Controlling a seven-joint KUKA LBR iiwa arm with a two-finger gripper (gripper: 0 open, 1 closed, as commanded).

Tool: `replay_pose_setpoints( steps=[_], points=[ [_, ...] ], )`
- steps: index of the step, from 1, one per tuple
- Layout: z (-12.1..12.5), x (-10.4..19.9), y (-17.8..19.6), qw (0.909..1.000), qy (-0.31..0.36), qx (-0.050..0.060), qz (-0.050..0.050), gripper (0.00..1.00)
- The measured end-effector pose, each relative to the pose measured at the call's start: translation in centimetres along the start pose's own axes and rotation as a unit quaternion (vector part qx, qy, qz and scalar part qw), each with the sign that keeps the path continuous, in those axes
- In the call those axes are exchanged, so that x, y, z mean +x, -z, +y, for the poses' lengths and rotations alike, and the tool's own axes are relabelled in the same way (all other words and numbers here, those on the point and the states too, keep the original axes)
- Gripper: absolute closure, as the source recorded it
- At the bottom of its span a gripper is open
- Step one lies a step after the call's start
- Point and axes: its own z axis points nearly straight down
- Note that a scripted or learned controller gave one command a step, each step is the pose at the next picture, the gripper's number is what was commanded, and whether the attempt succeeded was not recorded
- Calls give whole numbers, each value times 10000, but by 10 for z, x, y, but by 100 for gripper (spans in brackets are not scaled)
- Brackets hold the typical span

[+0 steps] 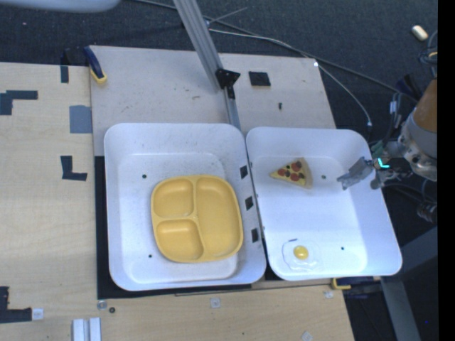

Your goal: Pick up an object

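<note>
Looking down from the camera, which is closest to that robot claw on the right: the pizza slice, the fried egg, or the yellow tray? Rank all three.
From the gripper at the right bin's right edge:
1. Pizza slice, in the right bin's upper part, just left of the gripper.
2. Fried egg, near the right bin's lower edge.
3. Yellow tray, over in the left bin.

Grey arm (425, 130) at the right edge, gripper (364, 172) low, pointing left.

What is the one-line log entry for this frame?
tool: right bin's right edge | pizza slice: left of tool, apart | fried egg: front | nothing held
</note>
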Motion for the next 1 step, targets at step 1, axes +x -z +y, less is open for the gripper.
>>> replay_pose_setpoints(
  steps=[1],
  points=[
    [1, 0, 1, 10000, 2, -13, -3, 0]
  ],
)
